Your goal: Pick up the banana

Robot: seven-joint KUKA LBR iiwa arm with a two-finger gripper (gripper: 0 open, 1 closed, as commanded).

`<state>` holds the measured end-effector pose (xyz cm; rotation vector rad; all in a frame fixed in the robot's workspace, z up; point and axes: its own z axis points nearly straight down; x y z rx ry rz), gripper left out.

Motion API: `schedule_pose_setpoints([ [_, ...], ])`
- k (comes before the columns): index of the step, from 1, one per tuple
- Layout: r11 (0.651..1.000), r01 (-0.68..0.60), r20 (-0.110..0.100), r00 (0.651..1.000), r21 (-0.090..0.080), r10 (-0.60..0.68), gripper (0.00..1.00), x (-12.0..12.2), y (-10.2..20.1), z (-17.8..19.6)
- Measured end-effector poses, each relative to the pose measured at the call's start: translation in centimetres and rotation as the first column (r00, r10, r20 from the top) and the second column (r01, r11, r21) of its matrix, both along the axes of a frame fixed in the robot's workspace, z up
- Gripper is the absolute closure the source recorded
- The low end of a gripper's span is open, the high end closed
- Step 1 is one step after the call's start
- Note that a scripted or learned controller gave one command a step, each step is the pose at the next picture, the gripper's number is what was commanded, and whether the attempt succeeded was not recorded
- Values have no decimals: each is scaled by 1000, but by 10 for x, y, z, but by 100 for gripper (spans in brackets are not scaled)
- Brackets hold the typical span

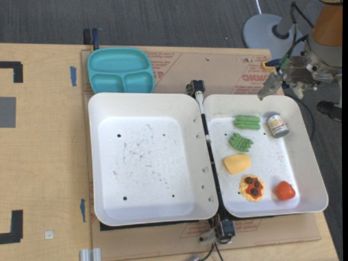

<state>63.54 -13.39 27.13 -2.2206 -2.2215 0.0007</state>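
The right bin holds several toy foods. A plain yellow rounded piece lies near its middle; I cannot tell whether this is the banana. My gripper hangs over the bin's far rim at the upper right, well apart from the yellow piece and above the small tin can. Nothing shows in its grasp.
Also in the right bin are a green bean pod, a green leafy piece, a small pizza and a red tomato. The left bin sits beside it. A teal divided tray lies behind.
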Motion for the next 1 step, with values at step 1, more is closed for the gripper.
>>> schedule_pose_setpoints([
  [1,970,242,-1,970,0,-242,0,-11,37,-186],
])
